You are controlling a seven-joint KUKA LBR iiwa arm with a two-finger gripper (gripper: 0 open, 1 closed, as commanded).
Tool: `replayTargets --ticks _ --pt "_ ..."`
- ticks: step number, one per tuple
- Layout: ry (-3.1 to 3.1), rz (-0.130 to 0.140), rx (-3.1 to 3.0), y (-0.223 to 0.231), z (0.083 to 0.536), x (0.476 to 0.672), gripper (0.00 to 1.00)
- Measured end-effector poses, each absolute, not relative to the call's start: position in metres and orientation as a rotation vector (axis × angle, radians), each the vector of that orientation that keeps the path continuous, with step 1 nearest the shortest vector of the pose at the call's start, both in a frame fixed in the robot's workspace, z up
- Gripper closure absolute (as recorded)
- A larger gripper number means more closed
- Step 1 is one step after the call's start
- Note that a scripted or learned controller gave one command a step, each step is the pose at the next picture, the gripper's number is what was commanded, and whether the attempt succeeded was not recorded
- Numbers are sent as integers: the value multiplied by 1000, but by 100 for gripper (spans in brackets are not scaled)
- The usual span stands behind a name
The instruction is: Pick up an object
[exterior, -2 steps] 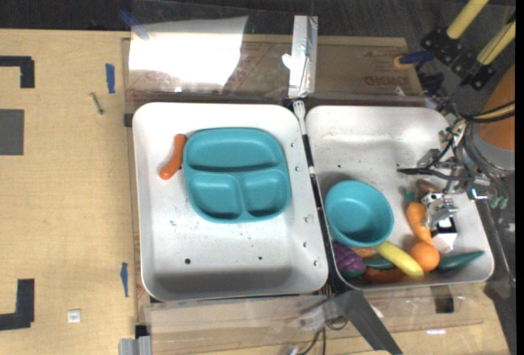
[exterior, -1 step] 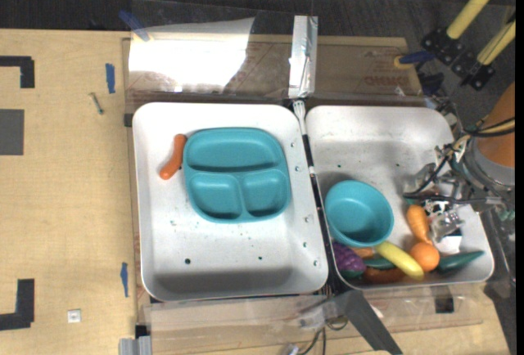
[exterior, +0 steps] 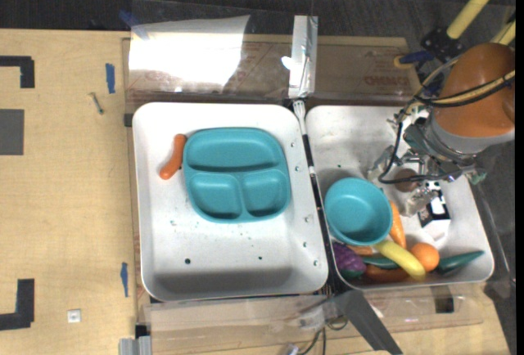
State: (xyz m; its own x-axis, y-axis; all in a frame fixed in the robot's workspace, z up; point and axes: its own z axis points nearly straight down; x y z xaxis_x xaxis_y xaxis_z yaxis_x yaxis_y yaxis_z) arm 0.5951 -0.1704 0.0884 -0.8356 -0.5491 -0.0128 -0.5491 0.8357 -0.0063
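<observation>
My gripper (exterior: pixel 424 196) hangs low over the right bin (exterior: pixel 352 128), just right of a teal bowl (exterior: pixel 357 211); cables and the wrist hide its tip. Toy food lies piled along the bin's front edge: a purple grape bunch (exterior: pixel 347 260), a yellow banana (exterior: pixel 403 256), an orange fruit (exterior: pixel 425 255), a green piece (exterior: pixel 460 260) and an orange carrot (exterior: pixel 397 224) behind the bowl. In the left bin (exterior: pixel 221 276) a teal divided plate (exterior: pixel 237 173) rests with an orange sausage-shaped toy (exterior: pixel 173 157) at its left.
The arm's orange band (exterior: pixel 485 92) sits over the right bin's far right corner. A metal divider (exterior: pixel 301 59) and clear sheet stand behind the bins. Bare white floor shows in the right bin's back half and the left bin's front.
</observation>
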Motion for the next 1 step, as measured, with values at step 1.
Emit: replayTargets --ticks 1 --pt "3005 -15 -846 -179 89 504 0"
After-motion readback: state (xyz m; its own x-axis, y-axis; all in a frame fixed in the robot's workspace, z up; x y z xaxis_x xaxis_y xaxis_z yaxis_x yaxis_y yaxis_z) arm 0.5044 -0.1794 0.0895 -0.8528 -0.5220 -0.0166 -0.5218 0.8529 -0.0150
